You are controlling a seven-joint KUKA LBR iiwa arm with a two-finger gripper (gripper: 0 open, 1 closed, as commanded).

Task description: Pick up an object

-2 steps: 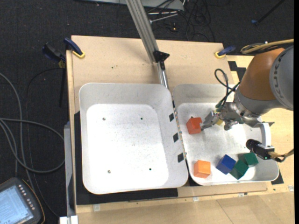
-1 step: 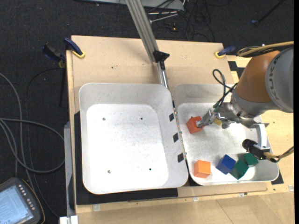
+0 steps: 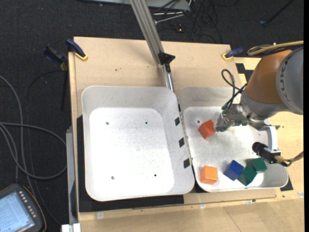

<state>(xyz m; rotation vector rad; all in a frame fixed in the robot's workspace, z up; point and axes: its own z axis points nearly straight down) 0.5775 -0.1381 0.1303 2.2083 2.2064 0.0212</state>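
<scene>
Arm comes in from the right over the right bin (image 3: 270,180). Pincer (image 3: 223,123) sits low, just beside an orange-red block (image 3: 206,129) in the bin's upper left; can't tell if it's open or closed, nor if it touches the block. 4 more blocks along the bin's near edge: orange cube (image 3: 209,174), blue cube (image 3: 234,170), 2 green blocks (image 3: 253,171) touching. Left bin (image 3: 91,129) sits alongside on the tabletop (image 3: 120,57).
</scene>
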